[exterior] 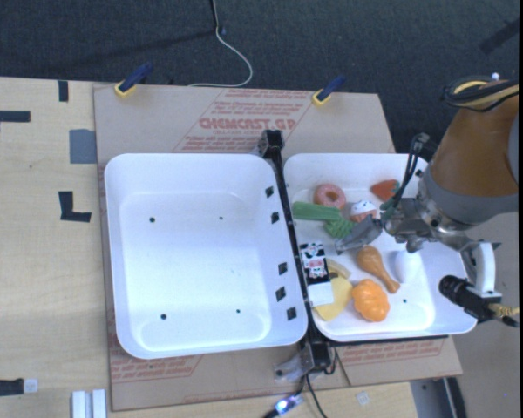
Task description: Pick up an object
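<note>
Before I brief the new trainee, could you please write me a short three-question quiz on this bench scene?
1. True or false: the toys lie in the right bin.
2. Multiple choice: what lies nearest the pink ring? A) the green brush B) the orange ball C) the drumstick
3. Fill in: the cow-patterned carton lies beside the ____ between the two bins.

Key: 1 true; 2 A; 3 divider. The gripper sits low over the right bin's toys.
</note>
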Controlling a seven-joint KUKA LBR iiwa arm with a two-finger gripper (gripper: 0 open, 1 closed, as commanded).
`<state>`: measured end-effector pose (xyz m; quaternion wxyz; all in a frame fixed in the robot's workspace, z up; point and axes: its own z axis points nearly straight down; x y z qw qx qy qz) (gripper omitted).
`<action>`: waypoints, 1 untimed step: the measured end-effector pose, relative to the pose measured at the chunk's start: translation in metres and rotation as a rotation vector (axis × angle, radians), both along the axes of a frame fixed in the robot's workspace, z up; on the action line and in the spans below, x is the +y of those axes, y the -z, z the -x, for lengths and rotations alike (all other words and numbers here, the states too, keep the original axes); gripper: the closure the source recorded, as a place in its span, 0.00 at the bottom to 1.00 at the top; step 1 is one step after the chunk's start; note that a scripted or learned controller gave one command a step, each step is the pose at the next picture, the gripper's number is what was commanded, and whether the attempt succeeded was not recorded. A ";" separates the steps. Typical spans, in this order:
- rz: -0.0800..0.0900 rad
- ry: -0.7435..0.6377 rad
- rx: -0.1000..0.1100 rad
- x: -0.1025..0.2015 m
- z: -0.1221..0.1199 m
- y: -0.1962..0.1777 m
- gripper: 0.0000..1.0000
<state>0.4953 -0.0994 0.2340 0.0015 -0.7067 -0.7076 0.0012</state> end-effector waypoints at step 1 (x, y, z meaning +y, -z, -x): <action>0.007 0.008 0.001 -0.002 -0.005 0.143 0.00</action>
